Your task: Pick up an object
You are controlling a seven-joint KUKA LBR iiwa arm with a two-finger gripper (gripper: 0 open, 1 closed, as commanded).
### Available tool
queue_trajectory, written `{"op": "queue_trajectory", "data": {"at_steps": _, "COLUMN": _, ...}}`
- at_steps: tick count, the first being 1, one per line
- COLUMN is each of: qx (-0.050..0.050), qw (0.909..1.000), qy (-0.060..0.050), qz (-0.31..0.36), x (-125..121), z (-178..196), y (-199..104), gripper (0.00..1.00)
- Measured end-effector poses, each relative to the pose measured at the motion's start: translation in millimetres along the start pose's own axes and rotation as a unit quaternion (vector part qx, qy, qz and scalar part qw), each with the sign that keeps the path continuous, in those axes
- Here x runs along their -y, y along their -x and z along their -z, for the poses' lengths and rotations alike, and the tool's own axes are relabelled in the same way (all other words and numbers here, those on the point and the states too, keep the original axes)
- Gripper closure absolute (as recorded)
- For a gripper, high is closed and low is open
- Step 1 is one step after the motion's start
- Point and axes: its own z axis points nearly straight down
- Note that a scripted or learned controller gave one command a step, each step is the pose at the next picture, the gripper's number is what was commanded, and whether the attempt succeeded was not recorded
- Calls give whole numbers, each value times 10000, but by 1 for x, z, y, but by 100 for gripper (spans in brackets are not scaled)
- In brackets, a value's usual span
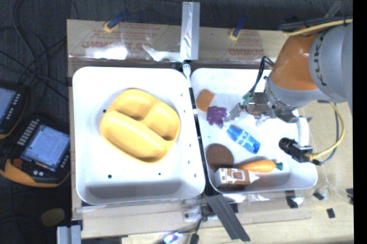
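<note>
The gripper (248, 106) hangs over the right bin (307, 178), its opening impossible to judge, with the purple grape cluster (216, 115) just to its left: likely light, rubbery and lumpy, best pinched across its middle.

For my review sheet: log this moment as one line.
arm: over right bin | gripper: near purple toy, nothing seen held | left bin: yellow object
</note>
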Motion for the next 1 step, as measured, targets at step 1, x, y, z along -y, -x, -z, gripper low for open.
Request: {"op": "queue_trajectory", "data": {"at_steps": 1, "qx": 4, "qw": 9999, "qy": 69, "qz": -124, "x": 27, "z": -52, "y": 11, "gripper": 0}}
